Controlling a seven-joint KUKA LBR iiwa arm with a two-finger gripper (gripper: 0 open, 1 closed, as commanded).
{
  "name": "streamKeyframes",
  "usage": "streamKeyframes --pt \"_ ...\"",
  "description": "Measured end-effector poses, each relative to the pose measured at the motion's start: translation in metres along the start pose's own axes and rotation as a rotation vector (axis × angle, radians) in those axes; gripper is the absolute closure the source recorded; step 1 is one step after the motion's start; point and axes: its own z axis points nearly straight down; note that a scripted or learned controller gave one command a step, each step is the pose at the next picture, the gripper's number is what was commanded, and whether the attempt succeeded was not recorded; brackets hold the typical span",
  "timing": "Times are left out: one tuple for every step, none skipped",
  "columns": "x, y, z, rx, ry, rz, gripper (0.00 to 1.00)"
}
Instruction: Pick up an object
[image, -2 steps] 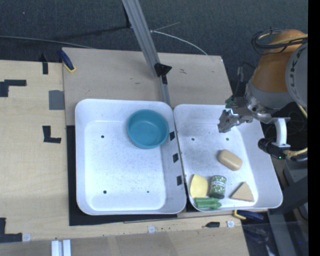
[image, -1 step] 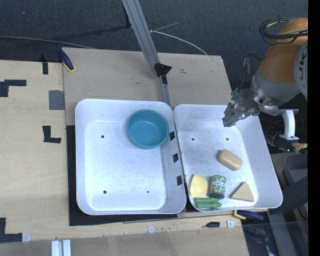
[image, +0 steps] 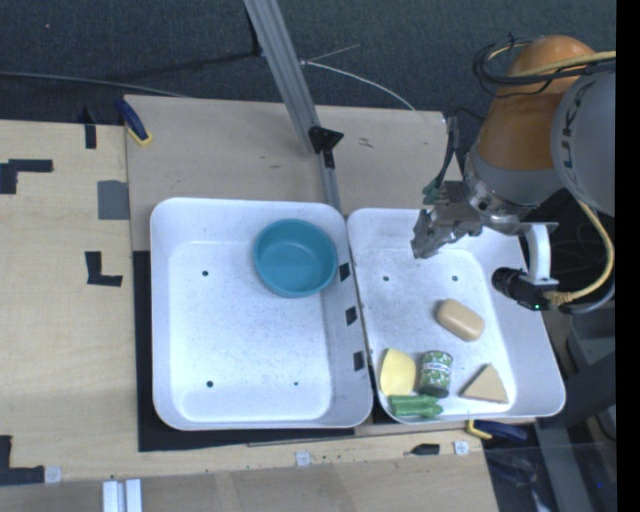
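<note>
Hovered over the right bin's far end, nothing yet taken.

Gripper (image: 428, 243) poised above bare floor of the right bin (image: 400, 290), well apart from every object; whether open or closed could not be told. Nearest candidate, the tan oval block (image: 460, 320), lay mid-bin; yellow piece (image: 397, 372), green can (image: 435, 372), green item (image: 415, 406) and tan wedge (image: 485, 384) crowded the near edge. Risked closing on nothing if lowered here, or nudging neighbours in that cluster. Blue bowl (image: 294, 257) sat in the left bin (image: 240, 380).
</note>
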Motion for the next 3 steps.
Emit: streamKeyframes --pt "0.052 -0.016 -0.003 0.001 0.000 -0.001 1.00" --pt "0.100 -0.032 0.019 0.003 -0.001 0.001 1.00" --pt "0.149 -0.054 0.035 0.004 -0.001 0.000 1.00"
